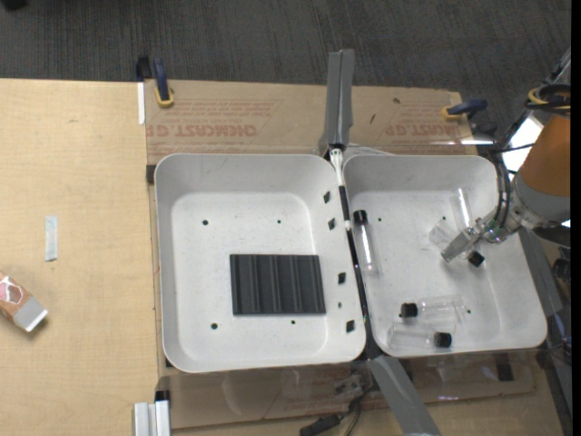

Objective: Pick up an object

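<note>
The left bin (pixel 182 189) holds a dark ribbed rectangular block (pixel 277 284) lying flat near its middle. In the right bin (pixel 522 330) lie several clear plastic tubes with black caps: one along the left wall (pixel 364 242), one near the front (pixel 427 311), one at the front edge (pixel 418 340), and one at the back right (pixel 463 207). My gripper (pixel 467 246) hangs low over the right part of the right bin, right by the back-right tube and a clear piece (pixel 441 234). Whether anything is held there is unclear.
The arm's orange band (pixel 554 157) comes in over the right bin's right rim. A grey upright bar (pixel 340 98) stands behind the seam between the bins. Clamps (pixel 162 87) (pixel 463 109) grip the cardboard behind. A small packet (pixel 18 302) and a grey strip (pixel 51 239) lie on the bench at the left.
</note>
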